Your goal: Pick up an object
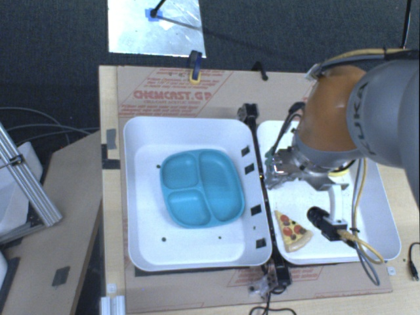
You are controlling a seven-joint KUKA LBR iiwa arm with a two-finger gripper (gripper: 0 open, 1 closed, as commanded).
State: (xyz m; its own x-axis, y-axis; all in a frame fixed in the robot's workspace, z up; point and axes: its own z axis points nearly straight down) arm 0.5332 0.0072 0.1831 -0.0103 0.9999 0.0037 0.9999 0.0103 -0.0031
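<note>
The arm (367, 110), grey with its orange band, rides highest over the right bin (388, 241) and hides much of what lies under it. Below its wrist the claw (279, 166) hangs over the left part of that bin, close to the wall (261, 176) it shares with the left bin (141, 169). The wrist is in the way, so I cannot tell whether the claw is open or closed, and nothing can be seen held in it.

The nearest thing to take is the toy pizza slice (293, 230). It lies flat on the floor of the right bin, toward the camera from the claw and apart from it. Across the wall, a blue plate (200, 188) with three compartments sits in the middle of the left bin. Both bins rest on a printed cardboard sheet (177, 94).

The main risk is a miss, I think. If the claw drops straight down from here it probably meets bare bin floor, not the slice. It is also close enough to the shared wall that a small error to the left could knock the rim. The slice looks thin and low, so even a well-aimed close may skid over it or push it toward the corner. The plate looks too broad to take except by its edge.
</note>
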